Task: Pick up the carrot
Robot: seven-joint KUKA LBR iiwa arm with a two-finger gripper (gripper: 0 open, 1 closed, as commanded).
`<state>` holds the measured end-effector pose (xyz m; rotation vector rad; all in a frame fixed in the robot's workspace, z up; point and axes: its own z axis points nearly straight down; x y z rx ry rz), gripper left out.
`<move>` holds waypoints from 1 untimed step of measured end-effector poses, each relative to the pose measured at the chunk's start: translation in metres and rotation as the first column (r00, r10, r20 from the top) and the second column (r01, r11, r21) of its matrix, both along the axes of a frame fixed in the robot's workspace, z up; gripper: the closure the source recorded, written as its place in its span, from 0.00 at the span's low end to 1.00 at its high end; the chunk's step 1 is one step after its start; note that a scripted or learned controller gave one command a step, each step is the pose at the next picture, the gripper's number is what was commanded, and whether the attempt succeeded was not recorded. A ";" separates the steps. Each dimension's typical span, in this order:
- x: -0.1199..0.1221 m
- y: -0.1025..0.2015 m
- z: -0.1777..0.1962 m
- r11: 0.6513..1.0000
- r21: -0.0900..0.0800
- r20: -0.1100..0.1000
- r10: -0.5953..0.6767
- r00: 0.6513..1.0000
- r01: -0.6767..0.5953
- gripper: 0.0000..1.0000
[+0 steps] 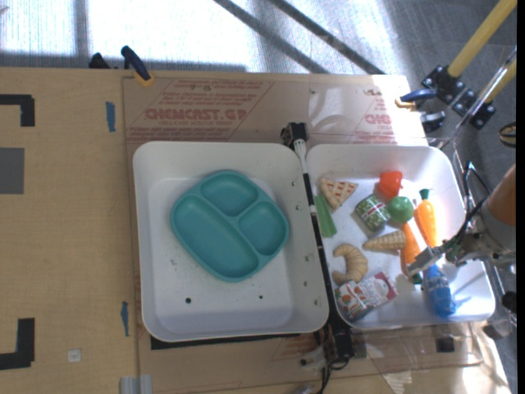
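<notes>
The carrot (426,221) is orange with a green top. It lies near the right wall of the right bin (447,164), pointing toward the front. My gripper (422,264) hangs low over the bin just in front of the carrot's tip, above a blue bottle (441,296). A second orange stick-shaped piece (409,244) lies right beside the gripper, on its left. The arm comes in from the right edge and hides part of the bin's right wall. Nothing can be seen held in the gripper.
Crowding the right bin are a pizza slice (338,192), red pepper (390,183), green can (371,213), green fruit (400,210), waffle cone (385,241), croissant (352,261) and red-white pouch (367,295). The left bin (156,245) holds a teal divided plate (230,224).
</notes>
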<state>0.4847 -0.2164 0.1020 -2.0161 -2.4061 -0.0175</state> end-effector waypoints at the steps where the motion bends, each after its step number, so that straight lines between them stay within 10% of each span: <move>1: 0.035 -0.005 0.252 0.999 -0.017 0.008 -0.040 0.999 0.040 0.00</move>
